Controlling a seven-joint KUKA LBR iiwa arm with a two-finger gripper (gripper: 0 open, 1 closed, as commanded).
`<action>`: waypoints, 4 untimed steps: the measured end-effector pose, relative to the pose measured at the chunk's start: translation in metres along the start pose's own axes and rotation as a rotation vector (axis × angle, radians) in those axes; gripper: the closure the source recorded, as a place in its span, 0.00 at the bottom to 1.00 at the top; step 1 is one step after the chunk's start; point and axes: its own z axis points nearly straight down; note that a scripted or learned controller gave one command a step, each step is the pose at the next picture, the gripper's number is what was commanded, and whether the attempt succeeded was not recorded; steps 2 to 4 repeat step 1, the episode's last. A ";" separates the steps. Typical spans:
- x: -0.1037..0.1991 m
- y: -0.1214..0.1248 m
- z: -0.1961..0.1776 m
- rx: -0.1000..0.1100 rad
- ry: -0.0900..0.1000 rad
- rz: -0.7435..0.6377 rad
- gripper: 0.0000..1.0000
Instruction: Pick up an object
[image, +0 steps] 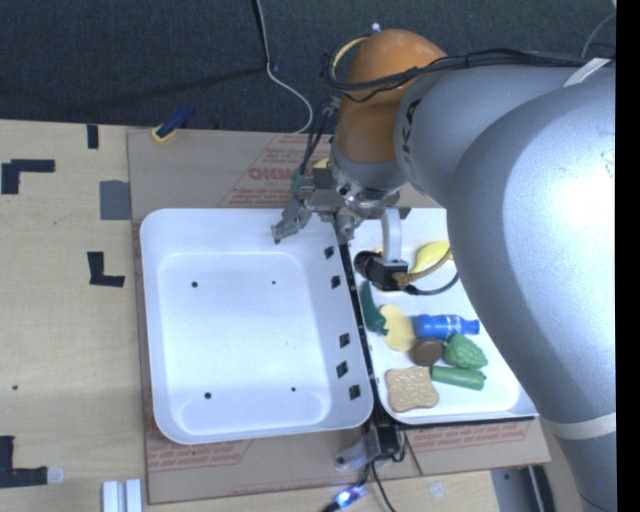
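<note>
bins (160, 300) – glossy white plastic | bench (60, 330) – matt wood | arm (540, 200) – smooth grey

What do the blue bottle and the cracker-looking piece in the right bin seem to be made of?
Blue bottle: likely moulded plastic, smooth with a slight sheen and uniform colour. Cracker-looking piece: probably plastic toy food, matte tan with a dotted surface; the material is hard to confirm from this view.

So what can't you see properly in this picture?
- Right bin: the big grey arm covers its far and right parts in the camera view.
- Gripper: too small and dark to tell how it stands.
- Yellow toy: partly behind a black piece, so its shape is unclear.
</note>
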 end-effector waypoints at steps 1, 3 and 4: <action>0.081 -0.046 0.000 0.002 0.000 0.000 0.00; 0.081 -0.046 0.000 0.002 0.000 0.000 0.00; 0.081 -0.046 0.000 0.002 0.000 0.000 0.00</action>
